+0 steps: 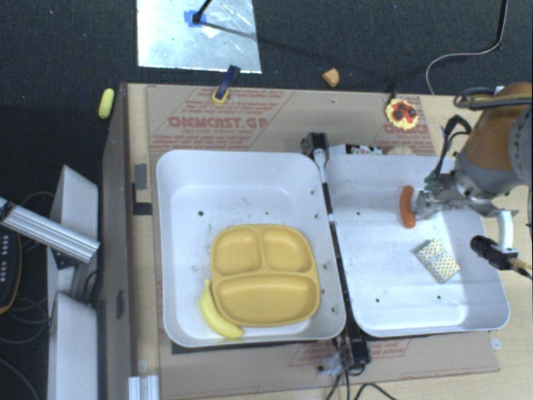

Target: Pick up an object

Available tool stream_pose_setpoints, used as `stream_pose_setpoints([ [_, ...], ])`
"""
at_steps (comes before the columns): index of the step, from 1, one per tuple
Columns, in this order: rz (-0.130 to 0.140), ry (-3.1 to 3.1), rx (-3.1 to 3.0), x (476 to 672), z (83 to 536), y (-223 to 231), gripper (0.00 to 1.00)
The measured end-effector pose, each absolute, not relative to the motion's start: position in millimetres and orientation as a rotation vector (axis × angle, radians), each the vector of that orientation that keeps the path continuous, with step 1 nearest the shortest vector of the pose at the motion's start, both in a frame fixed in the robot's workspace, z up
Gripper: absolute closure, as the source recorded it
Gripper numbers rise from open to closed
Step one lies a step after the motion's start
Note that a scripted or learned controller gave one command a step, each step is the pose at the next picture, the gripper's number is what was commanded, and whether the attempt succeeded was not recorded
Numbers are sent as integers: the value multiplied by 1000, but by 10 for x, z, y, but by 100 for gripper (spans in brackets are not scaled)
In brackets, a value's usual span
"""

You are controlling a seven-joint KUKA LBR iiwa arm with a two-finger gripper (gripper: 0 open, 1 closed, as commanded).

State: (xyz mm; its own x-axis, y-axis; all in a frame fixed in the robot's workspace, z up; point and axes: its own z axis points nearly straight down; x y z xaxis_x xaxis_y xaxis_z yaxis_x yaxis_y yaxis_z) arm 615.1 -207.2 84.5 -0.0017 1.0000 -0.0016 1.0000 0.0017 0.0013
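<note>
A small orange-red sausage (406, 206) lies upright in the picture near the back of the right bin (375, 307). My gripper (425, 201) comes in from the right and sits low, right beside the sausage on its right side, perhaps touching it. A small patterned white-and-yellow block (438, 260) lies in the same bin, in front of the gripper. In the left bin (191, 182) rests a yellow divided plate (265, 274) with a yellow banana (216, 314) against its front left edge.
The black divider (330, 215) separates the two bins. A small toy pizza (402, 112) lies on the cardboard behind the right bin. An orange piece (331, 77) and a yellow piece (106, 102) lie off the bench. The arm's elbow (500, 152) overhangs the right bin's far right side.
</note>
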Motion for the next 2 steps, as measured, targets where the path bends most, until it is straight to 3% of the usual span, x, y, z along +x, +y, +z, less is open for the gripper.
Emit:
stream_pose_setpoints([
  [1, 1, 2221, 2219, 5634, 1116, -2068, 100],
  [2, 1, 2223, 2219, 5733, 842, -2065, 100],
])
